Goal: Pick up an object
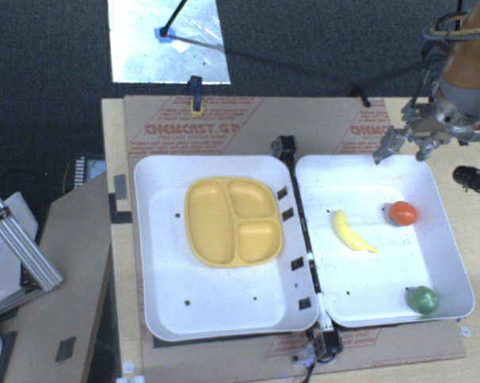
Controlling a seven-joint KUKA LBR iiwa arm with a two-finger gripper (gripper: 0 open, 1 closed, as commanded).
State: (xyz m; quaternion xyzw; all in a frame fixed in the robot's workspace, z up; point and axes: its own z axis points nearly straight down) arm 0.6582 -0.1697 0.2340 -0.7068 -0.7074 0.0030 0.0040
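In the right bin (430,178) lie a yellow banana (351,232) near the middle, an orange-red fruit (402,213) to its right, and a green fruit (423,299) in the near right corner. My gripper (403,145) hangs over the bin's far right corner, well above the objects, its two fingers spread open with nothing between them. The arm comes in from the upper right with its orange band above the wrist.
The left bin (161,293) holds a yellow divided plate (232,221). A black divider with clips (297,224) runs between the two bins. Both bins rest on a cardboard sheet (245,123). A shiny metal sheet (168,39) lies behind the bench.
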